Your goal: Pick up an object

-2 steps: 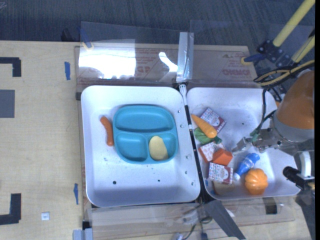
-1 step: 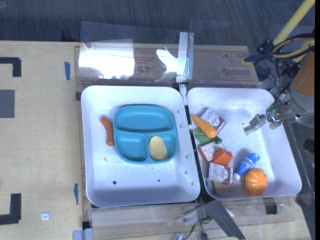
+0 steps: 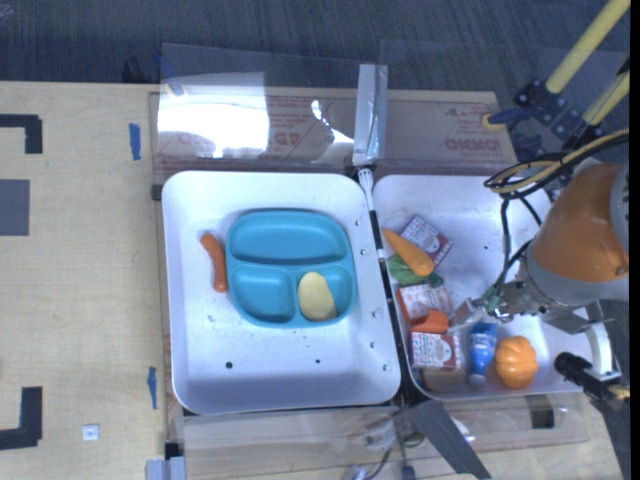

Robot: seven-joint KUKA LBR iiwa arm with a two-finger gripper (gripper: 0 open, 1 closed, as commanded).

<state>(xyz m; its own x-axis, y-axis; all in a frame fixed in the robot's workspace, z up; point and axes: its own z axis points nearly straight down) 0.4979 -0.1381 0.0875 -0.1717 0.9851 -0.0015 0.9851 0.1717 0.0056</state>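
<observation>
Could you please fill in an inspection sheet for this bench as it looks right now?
Surface: two shallow white bins, left bin and right bin, on a pale wooden bench.
Job's things: blue sectioned plastic tray holding a yellow oval toy; orange toy sausage beside it; orange toy carrot, small cartons, blue bottle, orange pumpkin toy in right bin.
Clutter: nothing seen.
Grippers: gripper low over right bin.
Cables: black cables above the arm.
Surroundings: dark carpet.

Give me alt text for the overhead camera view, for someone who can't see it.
A grey robot arm with an orange band reaches from the right into the right white bin, its end effector low among a toy carrot, small cartons and an orange pumpkin. The left white bin holds a blue divided tray with a yellow potato-shaped piece, and an orange sausage-shaped toy beside the tray.
</observation>
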